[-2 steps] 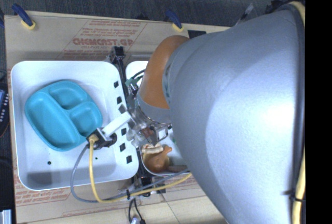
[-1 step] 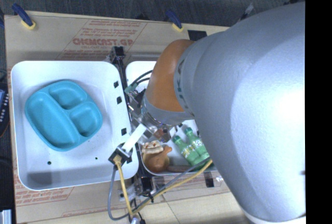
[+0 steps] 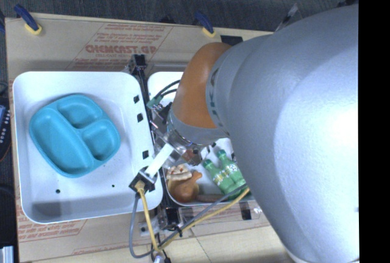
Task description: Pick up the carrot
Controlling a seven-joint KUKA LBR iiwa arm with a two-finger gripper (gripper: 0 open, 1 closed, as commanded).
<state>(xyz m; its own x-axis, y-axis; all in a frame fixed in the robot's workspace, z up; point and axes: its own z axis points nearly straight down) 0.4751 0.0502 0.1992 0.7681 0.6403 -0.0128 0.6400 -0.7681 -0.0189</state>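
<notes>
The gripper (image 3: 183,155), its grip impossible to tell, hangs low in the right bin (image 3: 159,82) above brownish items, seemingly mid-reach for the carrot; next comes closing and lifting.

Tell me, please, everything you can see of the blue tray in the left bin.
The blue tray is a rounded, plastic-looking dish in light blue with three moulded compartments, one long and two smaller. It lies flat, right side up, on the floor of the left bin, turned at a slant to the walls. Nothing lies in its compartments. It sits toward the bin's far left part, and nothing besides the bin floor touches it.
</notes>
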